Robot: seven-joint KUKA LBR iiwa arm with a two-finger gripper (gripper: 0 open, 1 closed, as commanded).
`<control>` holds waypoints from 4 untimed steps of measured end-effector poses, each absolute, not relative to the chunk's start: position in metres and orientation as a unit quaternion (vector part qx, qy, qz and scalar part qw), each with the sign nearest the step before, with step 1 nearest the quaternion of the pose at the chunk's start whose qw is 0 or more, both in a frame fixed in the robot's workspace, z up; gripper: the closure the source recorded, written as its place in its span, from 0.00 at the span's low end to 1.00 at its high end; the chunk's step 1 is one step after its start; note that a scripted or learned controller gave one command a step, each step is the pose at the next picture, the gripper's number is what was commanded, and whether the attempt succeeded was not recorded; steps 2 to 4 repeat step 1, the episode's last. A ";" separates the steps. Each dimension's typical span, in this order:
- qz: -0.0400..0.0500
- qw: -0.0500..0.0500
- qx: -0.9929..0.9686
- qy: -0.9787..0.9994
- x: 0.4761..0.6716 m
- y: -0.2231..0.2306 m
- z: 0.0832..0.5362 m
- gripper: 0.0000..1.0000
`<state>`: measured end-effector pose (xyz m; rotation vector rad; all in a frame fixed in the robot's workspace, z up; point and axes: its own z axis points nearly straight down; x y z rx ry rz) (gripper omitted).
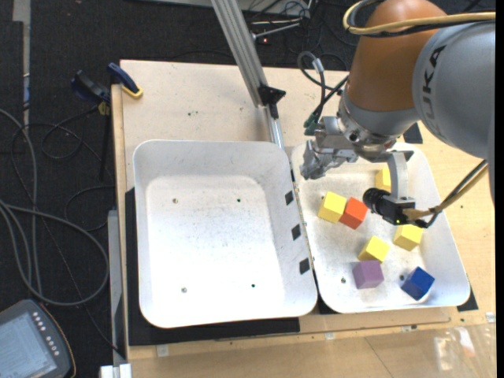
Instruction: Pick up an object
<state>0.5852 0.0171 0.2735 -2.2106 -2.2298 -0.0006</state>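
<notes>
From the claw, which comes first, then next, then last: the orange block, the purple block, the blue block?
Measured from the gripper at the right bin's top left, in the camera view:
1. Orange block, mid-bin, just below the gripper.
2. Purple block, lower down near the bin's front.
3. Blue block, the front right corner, farthest.

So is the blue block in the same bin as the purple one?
Yes, the blue block sits beside the purple block in the right bin.

Blocks (354, 211) crowd right bin (441, 290)
</notes>
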 end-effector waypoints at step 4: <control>0.000 0.001 -0.704 -0.710 0.584 0.072 0.263 1.00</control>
